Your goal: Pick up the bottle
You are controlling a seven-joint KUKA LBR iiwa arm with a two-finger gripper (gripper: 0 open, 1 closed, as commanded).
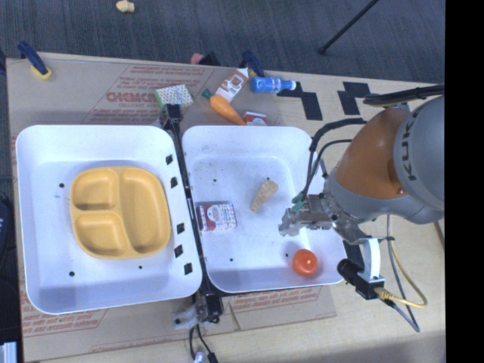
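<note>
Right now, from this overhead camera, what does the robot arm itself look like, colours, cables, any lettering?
The arm is bulky and rounded, grey with a broad orange band above the wrist and part of dark lettering on the grey shell. Black cables loop along its left side down to the tool, a small grey metal assembly. A white and black fitting sits below the wrist, with a yellow cable trailing from it.

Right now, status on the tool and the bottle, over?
Tool low in the right bin, nothing seen in it. Bottle outside the bins, on the bench behind them. Tomato and small carton in that bin.
</note>
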